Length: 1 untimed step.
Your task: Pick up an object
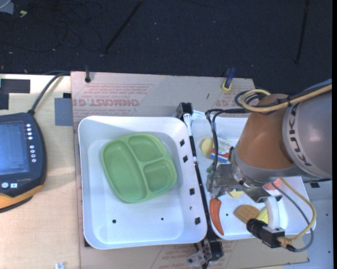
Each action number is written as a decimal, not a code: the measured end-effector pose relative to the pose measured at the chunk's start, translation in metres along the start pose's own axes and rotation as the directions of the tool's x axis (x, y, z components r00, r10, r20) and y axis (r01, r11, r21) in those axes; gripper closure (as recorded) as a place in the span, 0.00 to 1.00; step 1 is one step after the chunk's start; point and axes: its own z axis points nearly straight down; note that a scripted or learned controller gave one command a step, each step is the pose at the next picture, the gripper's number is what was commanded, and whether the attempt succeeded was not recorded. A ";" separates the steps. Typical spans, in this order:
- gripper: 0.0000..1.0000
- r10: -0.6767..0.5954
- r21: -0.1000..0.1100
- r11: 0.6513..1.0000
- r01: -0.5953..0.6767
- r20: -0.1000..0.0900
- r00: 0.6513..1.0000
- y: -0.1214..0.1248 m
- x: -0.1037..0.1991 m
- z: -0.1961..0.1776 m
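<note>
In the right bin (pixel 227 232), the arm's orange-banded wrist (pixel 263 139) hangs low, and the gripper (pixel 217 179) reaches down near the bin's left wall. Just below it lies a red-orange chilli-shaped piece (pixel 215 215). A tan oval biscuit (pixel 245 212) rests to the right of that piece. A yellow round fruit (pixel 206 145) sits above the gripper, beside a small red, white and blue item (pixel 221 156). A yellow scrap (pixel 235 193) peeks out under the wrist. The arm hides much of this bin.
The left bin (pixel 101 217) holds a green divided plate (pixel 139 167). A black divider strip (pixel 193 167) runs between the bins. A tablet-like controller (pixel 11 156) lies at the far left of the bench.
</note>
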 end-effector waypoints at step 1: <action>0.00 0.009 0.007 1.000 -0.009 0.004 1.000 -0.001 -0.005 0.005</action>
